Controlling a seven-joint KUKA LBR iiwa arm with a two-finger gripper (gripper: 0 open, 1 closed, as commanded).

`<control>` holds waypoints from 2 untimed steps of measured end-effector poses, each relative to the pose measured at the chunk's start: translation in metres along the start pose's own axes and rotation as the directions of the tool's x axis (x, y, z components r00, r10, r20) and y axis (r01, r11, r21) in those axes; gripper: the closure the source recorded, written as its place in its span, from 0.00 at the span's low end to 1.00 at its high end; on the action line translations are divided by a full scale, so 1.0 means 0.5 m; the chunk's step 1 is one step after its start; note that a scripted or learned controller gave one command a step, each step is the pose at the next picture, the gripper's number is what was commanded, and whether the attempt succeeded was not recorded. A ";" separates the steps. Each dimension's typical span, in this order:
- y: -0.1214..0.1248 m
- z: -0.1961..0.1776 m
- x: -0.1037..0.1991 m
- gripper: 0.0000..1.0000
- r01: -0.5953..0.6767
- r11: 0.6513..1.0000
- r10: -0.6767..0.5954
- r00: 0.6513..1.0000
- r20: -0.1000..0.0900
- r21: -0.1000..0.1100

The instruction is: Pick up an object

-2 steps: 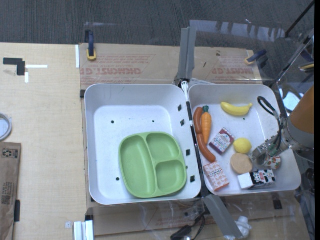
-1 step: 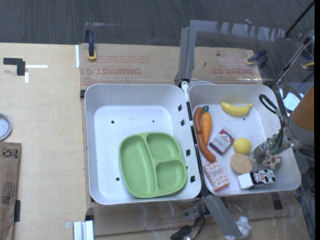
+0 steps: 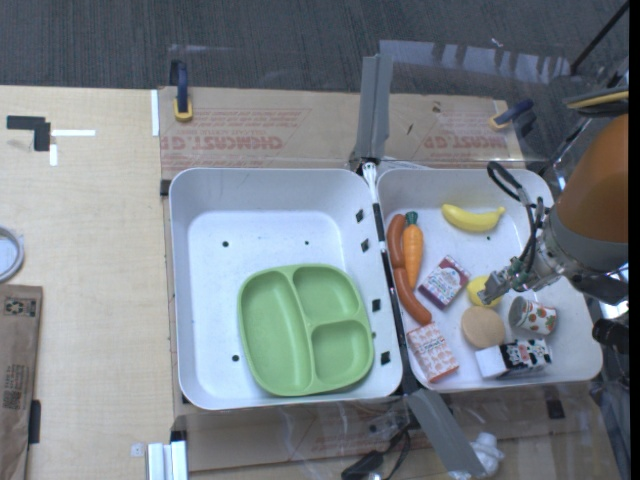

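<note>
Wooden bench (image 3: 90,268) carries 2 white bins; right bin (image 3: 455,190) holds the toys. Gripper (image 3: 497,286) hovers just over a small yellow object (image 3: 478,290), approach underway; next, descend and close. Grip state: cannot tell.

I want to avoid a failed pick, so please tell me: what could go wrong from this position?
The end effector hangs over a crowded spot in the right bin: a small yellow item, a round tan piece and a printed cup sit close together. It may pinch two things, or push one aside. The cup could also roll away.
</note>
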State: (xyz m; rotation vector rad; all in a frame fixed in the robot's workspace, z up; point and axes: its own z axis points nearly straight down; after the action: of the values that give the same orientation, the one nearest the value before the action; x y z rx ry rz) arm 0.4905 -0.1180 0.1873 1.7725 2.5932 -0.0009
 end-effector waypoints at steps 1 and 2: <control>0.004 -0.248 0.071 1.00 -0.001 1.000 0.001 1.000 0.001 0.000; 0.036 -0.006 0.166 1.00 -0.233 0.972 0.233 0.973 -0.001 0.004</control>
State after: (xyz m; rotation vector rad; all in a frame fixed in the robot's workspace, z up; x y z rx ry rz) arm 0.4771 -0.0342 0.1902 2.0665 2.3700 -0.0053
